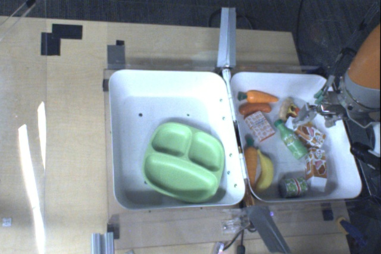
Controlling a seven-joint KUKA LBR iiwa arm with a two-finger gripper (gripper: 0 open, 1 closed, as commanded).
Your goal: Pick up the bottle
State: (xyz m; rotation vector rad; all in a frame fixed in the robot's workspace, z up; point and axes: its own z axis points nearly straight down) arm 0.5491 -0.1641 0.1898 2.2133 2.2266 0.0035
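Bottle (291,141) lay tilted among packets; we judged the gripper (314,109), jaws unclear, should straddle its narrow body.

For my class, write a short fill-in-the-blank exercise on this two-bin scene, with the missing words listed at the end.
1. The green divided plate lies in the ______ bin.
2. The green bottle lies in the right bin with its white cap pointing toward the ______ of the view.
3. The banana lies right beside a ______.
4. The can is lying on its ______.

Missing words: left; upper left; carrot; side
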